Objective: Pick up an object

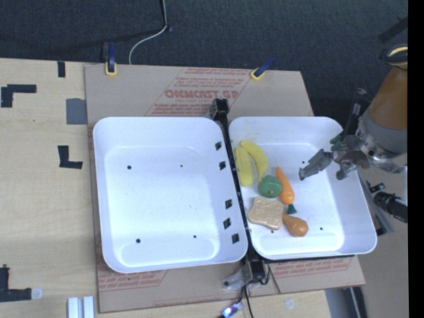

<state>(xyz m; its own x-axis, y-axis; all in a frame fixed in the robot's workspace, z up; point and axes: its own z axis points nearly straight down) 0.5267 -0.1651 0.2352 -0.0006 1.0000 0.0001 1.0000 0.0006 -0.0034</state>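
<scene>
**One gripper poised, nothing yet in hand**

Two fingers of the gripper (324,164) stand spread apart with nothing between them, hanging above the bare right part of the right bin (351,244). By my reading, this is the approach step: no object is chosen by contact yet.

The pickable things lie clustered to the gripper's left, against the bin's left wall: a carrot (285,185) nearest, touching a green round piece (269,187); a banana (249,161) beyond them by the divider; a bread slice (266,213) and a small orange piece (296,226) toward the near rim.

The next move likely calls for travelling left and descending over one item. The carrot offers the most open side. The banana sits close to the wall, leaving little finger room. The left bin (106,197) lies beyond.
</scene>
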